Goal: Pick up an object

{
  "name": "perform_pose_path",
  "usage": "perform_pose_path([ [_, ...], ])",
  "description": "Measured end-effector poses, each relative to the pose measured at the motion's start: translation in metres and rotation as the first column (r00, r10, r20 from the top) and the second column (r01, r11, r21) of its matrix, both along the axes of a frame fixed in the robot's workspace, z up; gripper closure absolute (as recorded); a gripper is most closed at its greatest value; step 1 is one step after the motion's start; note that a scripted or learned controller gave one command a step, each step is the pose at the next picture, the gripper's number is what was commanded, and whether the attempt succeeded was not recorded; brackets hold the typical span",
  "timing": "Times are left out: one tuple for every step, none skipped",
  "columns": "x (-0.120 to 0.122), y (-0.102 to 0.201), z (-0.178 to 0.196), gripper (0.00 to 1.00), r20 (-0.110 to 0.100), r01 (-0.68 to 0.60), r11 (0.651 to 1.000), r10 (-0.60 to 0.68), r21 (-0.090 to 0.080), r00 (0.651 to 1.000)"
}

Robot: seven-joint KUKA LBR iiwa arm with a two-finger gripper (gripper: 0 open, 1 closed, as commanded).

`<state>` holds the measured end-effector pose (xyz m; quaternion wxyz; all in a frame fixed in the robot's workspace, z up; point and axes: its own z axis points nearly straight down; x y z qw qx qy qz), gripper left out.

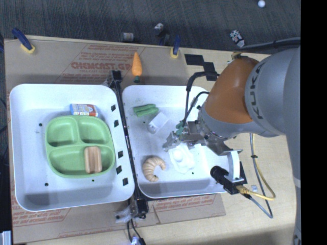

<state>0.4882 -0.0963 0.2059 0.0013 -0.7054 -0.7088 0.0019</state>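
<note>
Camera view: claw above glossy white lump; ridged croissant.

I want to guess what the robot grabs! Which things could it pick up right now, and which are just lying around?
For the job, in the right bin: croissant, green pod, clear bottle, white lump below the gripper.

Just lying around: green tray with its hot dog, small box, carrot.

Croissant, green pod, white items in right bin.
</note>
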Motion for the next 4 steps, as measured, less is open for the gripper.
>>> perform_pose_path([
  [-0.010, 0.055, 0.060, 1.00, 0.007, -0.002, 1.000, 0.002, 0.001, 1.000],
  [-0.012, 0.079, 0.025, 1.00, 0.002, -0.003, 1.000, 0.003, 0.001, 1.000],
  [-0.012, 0.115, 0.009, 1.00, 0.000, -0.003, 1.000, 0.003, 0.001, 1.000],
  [-0.011, 0.115, 0.019, 1.00, 0.000, -0.008, 1.000, 0.008, 0.001, 1.000],
])
